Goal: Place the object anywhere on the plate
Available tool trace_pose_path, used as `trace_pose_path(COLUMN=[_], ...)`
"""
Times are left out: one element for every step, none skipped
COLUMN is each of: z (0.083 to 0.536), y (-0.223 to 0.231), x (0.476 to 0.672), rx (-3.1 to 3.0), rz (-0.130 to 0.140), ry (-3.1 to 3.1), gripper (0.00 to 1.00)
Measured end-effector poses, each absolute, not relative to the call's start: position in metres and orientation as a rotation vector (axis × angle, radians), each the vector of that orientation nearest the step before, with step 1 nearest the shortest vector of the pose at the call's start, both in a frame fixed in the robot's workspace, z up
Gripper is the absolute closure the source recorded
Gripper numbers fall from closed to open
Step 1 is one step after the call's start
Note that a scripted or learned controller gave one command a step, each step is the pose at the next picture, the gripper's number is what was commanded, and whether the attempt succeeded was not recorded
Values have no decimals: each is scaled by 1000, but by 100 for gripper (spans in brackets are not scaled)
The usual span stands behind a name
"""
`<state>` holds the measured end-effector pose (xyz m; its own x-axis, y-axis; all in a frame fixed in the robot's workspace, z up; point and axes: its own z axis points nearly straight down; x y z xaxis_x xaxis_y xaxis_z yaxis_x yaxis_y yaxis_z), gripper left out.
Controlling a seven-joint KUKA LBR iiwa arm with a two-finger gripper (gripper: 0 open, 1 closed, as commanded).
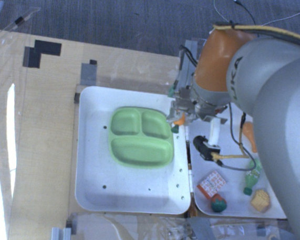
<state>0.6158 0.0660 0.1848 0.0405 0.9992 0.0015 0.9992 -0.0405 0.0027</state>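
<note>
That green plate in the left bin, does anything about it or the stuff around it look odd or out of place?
Nothing stands out. The green plate lies flat in the left bin, undamaged, its compartments bare. The end effector hovers at the plate's upper right corner with something small and orange at its tip. The right bin holds scattered small objects, none spilled.

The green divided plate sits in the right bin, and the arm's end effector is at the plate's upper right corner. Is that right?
Not quite. The camera view shows the green divided plate in the left bin, not the right one. The rest holds: the end effector is at the plate's upper right corner. The right bin holds the small loose items.
</note>
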Motion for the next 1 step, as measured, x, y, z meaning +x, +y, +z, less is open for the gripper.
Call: trace_pose_path(z=[185], y=[66], x=[616], rx=[2265], rz=[5], ry=[2175], gripper=[0])
